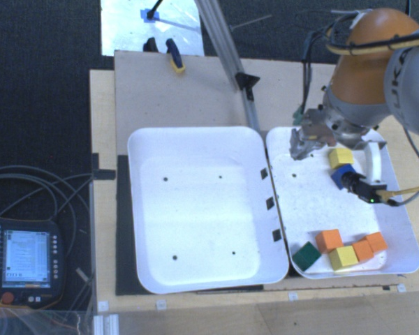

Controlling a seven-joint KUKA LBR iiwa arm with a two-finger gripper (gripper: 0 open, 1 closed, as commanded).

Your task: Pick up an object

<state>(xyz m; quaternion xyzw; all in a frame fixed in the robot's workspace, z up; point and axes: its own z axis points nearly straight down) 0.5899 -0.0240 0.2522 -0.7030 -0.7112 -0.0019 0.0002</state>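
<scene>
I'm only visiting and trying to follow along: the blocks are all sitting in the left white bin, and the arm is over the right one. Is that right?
Not quite. The camera view shows the blocks in the right bin, not the left: a green block, orange blocks and yellow blocks near its front edge. The gripper is indeed over the right bin.
</scene>
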